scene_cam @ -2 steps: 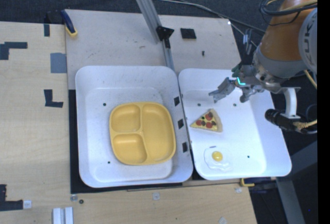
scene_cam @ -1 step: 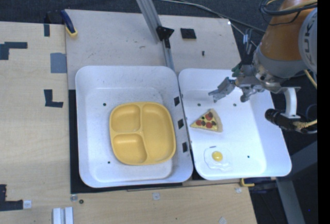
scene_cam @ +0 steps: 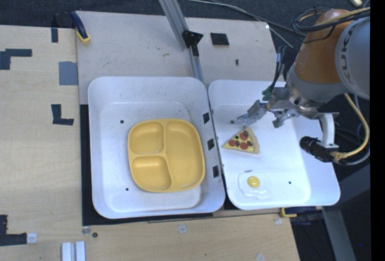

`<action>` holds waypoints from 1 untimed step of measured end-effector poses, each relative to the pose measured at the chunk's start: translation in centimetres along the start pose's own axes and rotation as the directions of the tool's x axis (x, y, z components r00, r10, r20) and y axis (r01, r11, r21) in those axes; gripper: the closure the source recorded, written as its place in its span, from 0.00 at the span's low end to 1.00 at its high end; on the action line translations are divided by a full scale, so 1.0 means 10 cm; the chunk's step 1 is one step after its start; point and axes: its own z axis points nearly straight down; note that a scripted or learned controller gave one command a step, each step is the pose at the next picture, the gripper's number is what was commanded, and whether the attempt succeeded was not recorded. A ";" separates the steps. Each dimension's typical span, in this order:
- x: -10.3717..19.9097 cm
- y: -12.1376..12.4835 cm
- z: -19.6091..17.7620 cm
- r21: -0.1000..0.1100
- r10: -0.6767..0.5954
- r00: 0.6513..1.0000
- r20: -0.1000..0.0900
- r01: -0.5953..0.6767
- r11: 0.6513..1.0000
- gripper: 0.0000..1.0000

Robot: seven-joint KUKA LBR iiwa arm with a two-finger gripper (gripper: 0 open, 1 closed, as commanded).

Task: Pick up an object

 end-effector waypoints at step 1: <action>0.01 0.00 0.65 0.002 0.000 1.000 -0.001 0.000 1.000 0.00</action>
